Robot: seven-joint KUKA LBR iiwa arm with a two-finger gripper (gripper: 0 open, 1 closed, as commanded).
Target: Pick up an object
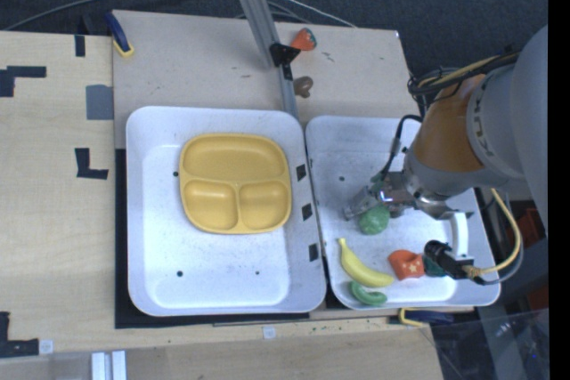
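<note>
Banana [363,268] and red piece [405,263] low in the right bin [343,151].
Gripper [372,207] sits right at the green ball [374,221] mid-bin; its grip, cannot tell. Yellow tray [236,182] lies left.

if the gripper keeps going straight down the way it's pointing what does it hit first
Most likely the green round object in the right bin: the gripper sits right above it, pointing down. Depth is hard to judge, so it may already touch it.

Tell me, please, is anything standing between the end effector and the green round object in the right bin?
Nothing visible does. The end effector is directly at the green round object; the banana lies lower, apart.
</note>
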